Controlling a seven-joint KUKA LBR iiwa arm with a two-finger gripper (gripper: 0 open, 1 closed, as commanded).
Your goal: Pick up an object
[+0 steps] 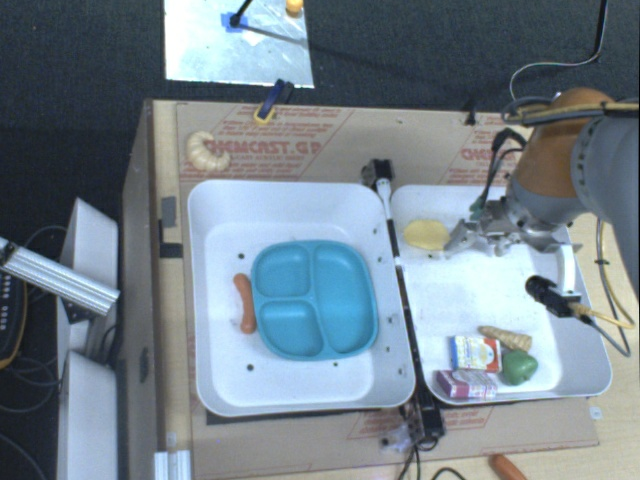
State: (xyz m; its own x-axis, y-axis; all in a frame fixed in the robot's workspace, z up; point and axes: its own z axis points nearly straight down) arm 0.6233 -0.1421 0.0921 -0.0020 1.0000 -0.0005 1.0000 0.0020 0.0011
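- The gripper (pixel 462 240) is hanging over the upper part of the right bin (pixel 455 313), near its back wall; its metal fingers are standing slightly spread, pinching nothing.
- A flat, pale yellow, rounded piece (pixel 426 234) is lying just beside the fingertips, on their left, close to the divider between the bins.
- A small printed carton (pixel 473 352), a tan cone-shaped item (pixel 506 337), a glossy green lump (pixel 519 368) and a purple-and-white packet (pixel 463 385) are crowding the right bin's front corner.
- The middle of the right bin's smooth white floor is lying open.
- A blue plastic tray (pixel 312 299) with compartments is sitting in the left bin (pixel 215 368), an orange sausage-shaped piece (pixel 245 302) touching its left edge.
- Red lettering on the cardboard (pixel 340 138) behind the bins is reading partly "CHEMCAST".
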